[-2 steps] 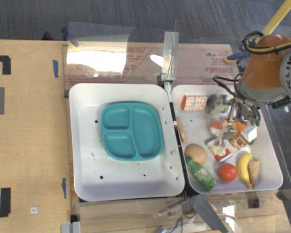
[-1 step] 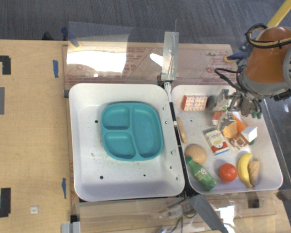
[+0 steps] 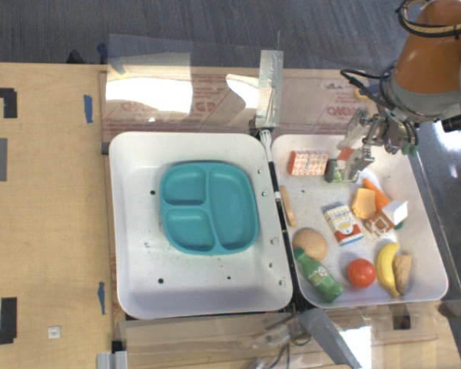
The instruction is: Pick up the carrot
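The carrot [image 3: 379,196] is a small orange piece in the right bin [image 3: 430,283], lying toward its right side next to a yellow-orange wedge [image 3: 363,204]. My gripper [image 3: 356,160] hangs over the back of that bin, up and to the left of the carrot and apart from it. Its fingers look open with nothing between them. A small dark green item [image 3: 336,172] sits just left of the fingertips.
The right bin also holds a red-and-white box [image 3: 307,162], a small carton [image 3: 343,224], a bread roll [image 3: 311,244], a green bottle [image 3: 320,276], a tomato [image 3: 360,273] and a banana [image 3: 386,266]. A teal divided tray [image 3: 210,206] lies in the left bin [image 3: 131,283].
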